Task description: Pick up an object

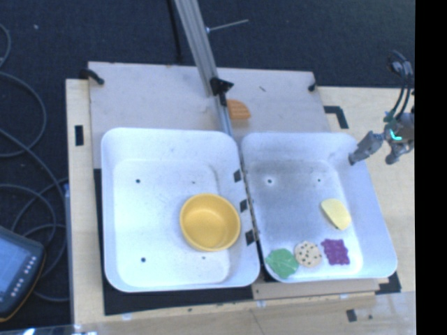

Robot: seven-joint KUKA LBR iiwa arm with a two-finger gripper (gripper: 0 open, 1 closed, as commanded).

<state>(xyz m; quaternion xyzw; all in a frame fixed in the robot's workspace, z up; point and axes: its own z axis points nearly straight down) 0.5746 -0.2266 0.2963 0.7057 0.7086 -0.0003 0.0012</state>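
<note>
My gripper [378,149] hovers at the right bin's [293,187] far right corner, just over its rim, open with nothing between its fingers. Inside that bin a yellow wedge [336,213] lies toward the right. Along the near edge sit a green round piece [281,262], a speckled cookie [307,254] and a purple piece [336,251]. A yellow bowl [209,222] stands upright in the left bin [140,166], near its right wall.
An orange object [238,111] lies on the board behind the bins, beside a slanted metal rail [199,40]. A tablet [17,271] and cables lie on the dark floor at the left.
</note>
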